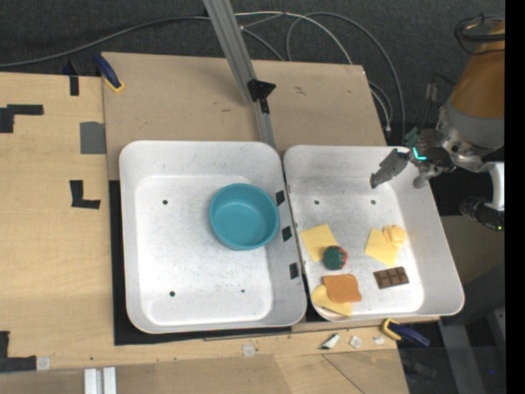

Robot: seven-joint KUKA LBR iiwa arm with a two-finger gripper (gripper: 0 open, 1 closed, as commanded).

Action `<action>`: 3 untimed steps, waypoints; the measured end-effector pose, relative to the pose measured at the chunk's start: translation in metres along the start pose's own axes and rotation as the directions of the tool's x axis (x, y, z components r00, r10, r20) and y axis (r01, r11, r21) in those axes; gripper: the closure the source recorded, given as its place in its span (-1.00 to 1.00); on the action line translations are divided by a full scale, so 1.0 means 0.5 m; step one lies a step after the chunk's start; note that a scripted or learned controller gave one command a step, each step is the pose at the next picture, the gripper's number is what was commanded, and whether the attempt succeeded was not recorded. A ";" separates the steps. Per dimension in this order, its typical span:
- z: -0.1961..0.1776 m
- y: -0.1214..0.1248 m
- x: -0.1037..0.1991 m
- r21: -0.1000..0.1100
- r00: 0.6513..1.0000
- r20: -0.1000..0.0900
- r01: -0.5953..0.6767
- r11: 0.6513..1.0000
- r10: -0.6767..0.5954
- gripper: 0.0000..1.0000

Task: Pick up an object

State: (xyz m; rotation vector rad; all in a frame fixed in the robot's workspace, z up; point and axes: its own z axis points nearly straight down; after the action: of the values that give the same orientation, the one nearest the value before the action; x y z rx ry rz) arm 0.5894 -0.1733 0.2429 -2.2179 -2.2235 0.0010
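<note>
My gripper [403, 175] hangs over the far right edge of the right bin [344, 179], open, with nothing between its fingers [385, 173]. All the small objects lie nearer the front of that bin, apart from the gripper. They are a yellow flat square [317, 240], a green and red ball [334, 258], an orange slab [341, 287] resting on a pale yellow piece [325, 304], a yellow chunk [384, 243] and a brown chocolate piece [391, 278]. A blue bowl [243, 216] stands upright in the left bin [156, 220].
A grey metal pole [238, 48] slants down from the top to the gap between the bins. Cables [328, 31] loop behind the bench. Yellow and blue clamps sit at the bench's far left corner [109, 72] and at the front [404, 332].
</note>
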 end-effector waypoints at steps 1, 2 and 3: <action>0.122 -0.018 0.007 0.007 1.000 -0.001 -0.001 1.000 0.001 -1.00; 0.248 -0.022 0.021 0.008 1.000 -0.001 0.000 1.000 0.000 -1.00; 0.310 -0.021 0.022 -0.002 1.000 0.003 0.000 1.000 0.000 -1.00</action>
State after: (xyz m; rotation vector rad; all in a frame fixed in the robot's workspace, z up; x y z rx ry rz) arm 0.5789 -0.1623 0.0882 -2.2208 -2.2260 0.0017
